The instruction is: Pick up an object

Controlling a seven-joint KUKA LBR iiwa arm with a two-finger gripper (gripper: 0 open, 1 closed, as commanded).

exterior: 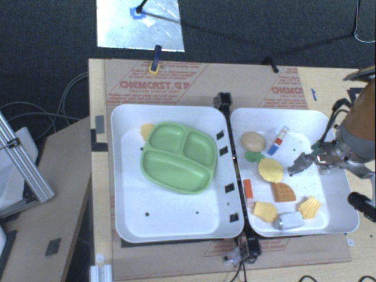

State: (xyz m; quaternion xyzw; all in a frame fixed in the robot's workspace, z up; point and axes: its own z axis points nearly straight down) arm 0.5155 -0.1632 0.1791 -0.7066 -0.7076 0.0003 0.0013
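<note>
Camera view looks down on a bench point(194, 78) bearing two white bins side by side. Left bin point(126, 204) holds a green divided plate point(178, 156), the biggest thing here, with a small yellow piece point(146, 131) poking out at its upper left edge. Right bin point(338, 207) holds the small objects, and the grey arm point(359, 131) reaches over its right side. Its gripper point(297, 164) hangs low above the bin floor, dark fingers slightly spread with nothing between them, though the blur makes this hard to judge. Just left of the gripper lies a round yellow disc point(271, 170), apart from the fingertips. Below the disc sits an orange wedge point(283, 192). Up and left are a tan oval point(253, 140), a green scrap point(254, 155) and a blue-and-red tube point(277, 140). Along the near edge lie a yellow chunk point(264, 211), a grey block point(289, 220) and a ridged yellow piece point(309, 207).
</note>
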